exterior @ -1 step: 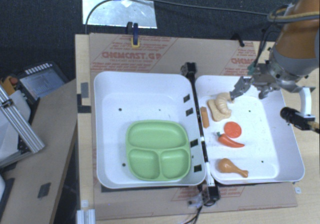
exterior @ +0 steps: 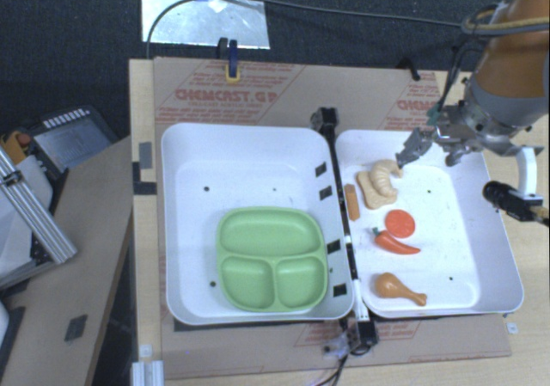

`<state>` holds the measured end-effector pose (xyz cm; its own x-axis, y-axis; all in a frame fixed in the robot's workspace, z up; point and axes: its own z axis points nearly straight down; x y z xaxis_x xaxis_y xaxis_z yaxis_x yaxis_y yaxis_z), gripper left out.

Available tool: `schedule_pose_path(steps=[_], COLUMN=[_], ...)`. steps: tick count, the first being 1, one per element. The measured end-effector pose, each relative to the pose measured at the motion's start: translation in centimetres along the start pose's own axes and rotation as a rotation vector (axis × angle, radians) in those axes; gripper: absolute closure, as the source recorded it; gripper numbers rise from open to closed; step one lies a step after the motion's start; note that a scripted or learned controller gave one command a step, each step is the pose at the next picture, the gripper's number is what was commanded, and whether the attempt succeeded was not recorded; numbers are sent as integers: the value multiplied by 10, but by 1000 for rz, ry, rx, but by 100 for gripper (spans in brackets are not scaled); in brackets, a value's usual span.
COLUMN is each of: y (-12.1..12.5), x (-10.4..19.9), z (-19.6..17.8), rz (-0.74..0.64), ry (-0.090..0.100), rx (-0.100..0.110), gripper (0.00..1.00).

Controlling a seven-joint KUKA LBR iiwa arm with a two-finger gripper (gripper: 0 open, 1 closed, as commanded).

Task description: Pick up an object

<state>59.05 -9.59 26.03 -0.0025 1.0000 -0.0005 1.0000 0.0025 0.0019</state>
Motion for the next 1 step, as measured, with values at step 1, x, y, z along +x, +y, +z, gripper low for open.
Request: schedule_pose_path(steps=[1], y=[1], x=[3], z=[62], rz=[1], ry=[1], rx=[4], gripper=[0])
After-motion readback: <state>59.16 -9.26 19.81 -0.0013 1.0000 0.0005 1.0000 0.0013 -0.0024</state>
